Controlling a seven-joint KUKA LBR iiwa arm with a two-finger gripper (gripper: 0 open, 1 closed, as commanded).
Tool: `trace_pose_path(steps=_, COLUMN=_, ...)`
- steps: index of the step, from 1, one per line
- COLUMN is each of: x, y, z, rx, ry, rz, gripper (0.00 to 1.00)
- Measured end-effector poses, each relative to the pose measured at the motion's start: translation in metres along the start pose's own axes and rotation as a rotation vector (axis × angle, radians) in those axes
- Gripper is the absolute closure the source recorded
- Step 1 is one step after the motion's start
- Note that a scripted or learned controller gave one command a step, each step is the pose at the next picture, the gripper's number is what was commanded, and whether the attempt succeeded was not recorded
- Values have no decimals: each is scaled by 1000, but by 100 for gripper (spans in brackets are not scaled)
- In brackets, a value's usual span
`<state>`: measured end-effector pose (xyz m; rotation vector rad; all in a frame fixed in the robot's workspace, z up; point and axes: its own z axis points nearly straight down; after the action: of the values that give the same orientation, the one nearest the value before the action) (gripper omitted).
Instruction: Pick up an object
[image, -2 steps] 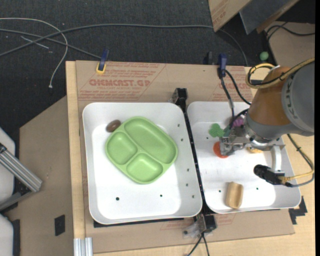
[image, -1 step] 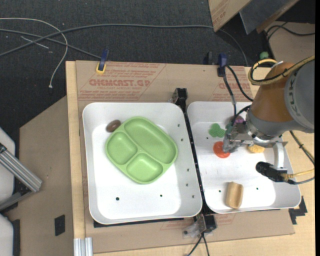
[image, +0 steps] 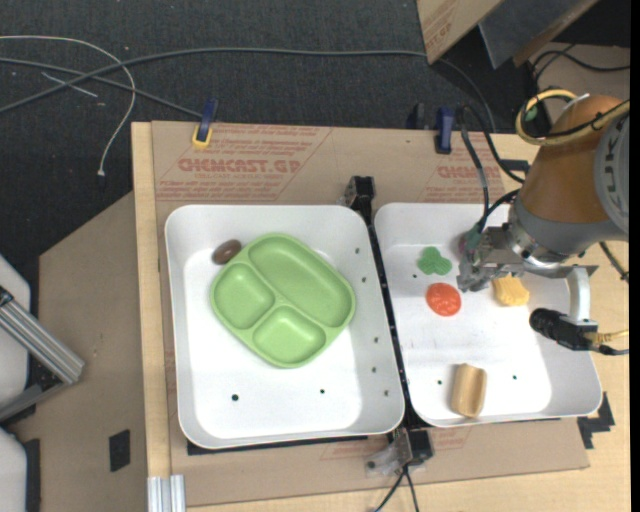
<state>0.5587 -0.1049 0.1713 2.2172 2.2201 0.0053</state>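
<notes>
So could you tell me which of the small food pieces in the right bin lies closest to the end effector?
The red piece, just below the end effector. The green piece and yellow piece sit slightly farther off, and the tan roll is far away.

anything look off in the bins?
Mostly tidy. The green divided plate sits rotated askew in the left bin, with a small brown item at its upper-left edge, outside the compartments. Nothing spilled or damaged.

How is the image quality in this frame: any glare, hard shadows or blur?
Camera view: even, soft lighting; the white right bin looks bright with mild washout, not true glare; the round red object and tan cylinder cast faint shadows; the grey gripper is slightly soft; the green divided tray is sharp.
</notes>
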Motion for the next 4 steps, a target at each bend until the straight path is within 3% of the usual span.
trace_pose_path(steps=1, x=-10, y=4, z=-57, rx=-3, ry=-1, rz=1, gripper=100)
trace_pose_path(steps=2, x=-10, y=5, z=-78, rx=2, ry=0, rz=0, gripper=100)
trace_pose_path(steps=4, x=97, y=28, z=-53, rx=8, ry=3, rz=-5, gripper=100)
